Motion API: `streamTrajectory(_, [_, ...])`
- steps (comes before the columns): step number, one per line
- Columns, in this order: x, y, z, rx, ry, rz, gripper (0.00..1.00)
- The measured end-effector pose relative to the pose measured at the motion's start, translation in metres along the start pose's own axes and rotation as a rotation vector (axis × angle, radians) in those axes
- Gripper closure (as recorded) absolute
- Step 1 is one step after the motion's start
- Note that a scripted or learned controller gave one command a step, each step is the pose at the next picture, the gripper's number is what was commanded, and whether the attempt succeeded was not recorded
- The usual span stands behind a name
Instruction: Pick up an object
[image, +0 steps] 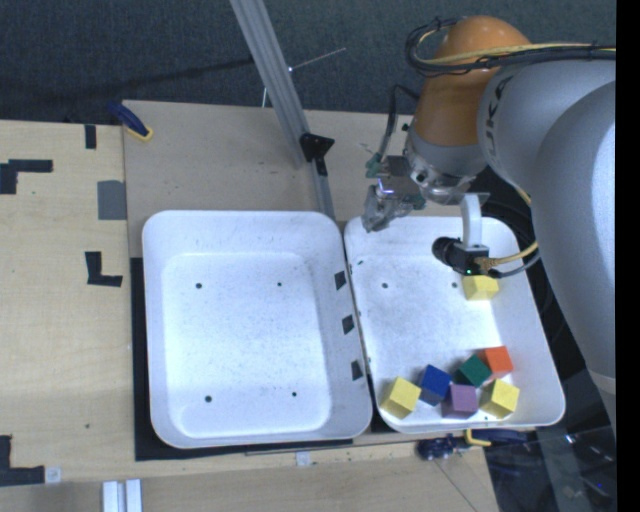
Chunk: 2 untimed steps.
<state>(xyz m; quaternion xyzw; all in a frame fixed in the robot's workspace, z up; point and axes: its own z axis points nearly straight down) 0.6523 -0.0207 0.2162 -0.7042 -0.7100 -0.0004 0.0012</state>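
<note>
Bins first: two shallow white trays side by side, the right bin (400, 300) holding small cubes. Six cubes show: a yellow cube (480, 288) alone near the right wall, and five clustered at the near edge. The gripper (382, 212) hangs over the bin's far left corner, well apart from every cube; its finger state cannot be told.

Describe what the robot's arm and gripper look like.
The arm is bulky, rounded and light grey, with an orange band above the wrist. Thin dark cables loop over the band. The gripper is a small metallic grey piece at its end.
</note>
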Motion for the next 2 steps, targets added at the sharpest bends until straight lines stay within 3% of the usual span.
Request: streamTrajectory(2, [0.106, -0.018, -0.010, -0.001, 0.000, 0.001, 1.00])
